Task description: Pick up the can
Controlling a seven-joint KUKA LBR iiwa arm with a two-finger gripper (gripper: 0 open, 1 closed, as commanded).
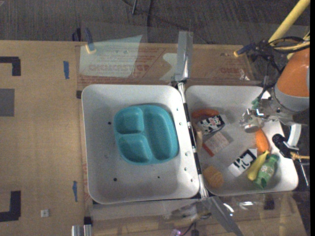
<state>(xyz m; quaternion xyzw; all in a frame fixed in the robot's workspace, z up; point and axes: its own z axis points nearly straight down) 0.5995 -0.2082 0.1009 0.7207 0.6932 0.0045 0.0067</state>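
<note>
Inside left bin (pixel 98 181), teal divided plate (pixel 146 133), right bin (pixel 231 93) cluttered, green can (pixel 266 170), tool (pixel 252 118) grip unclear

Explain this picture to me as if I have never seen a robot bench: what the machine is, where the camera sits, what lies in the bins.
One camera looks down at a slant on a bench with two shallow white bins. The grey arm with an orange band reaches in from the right; its end effector hangs over the right bin. Nothing can be seen held in it.

The left bin holds a teal divided tray. The right bin holds a jumble: a green can, a yellow banana, an orange carrot-like piece, two black-and-white cartons, a tan box and a round biscuit-like thing. The can is to be picked up, and lies untouched.
</note>
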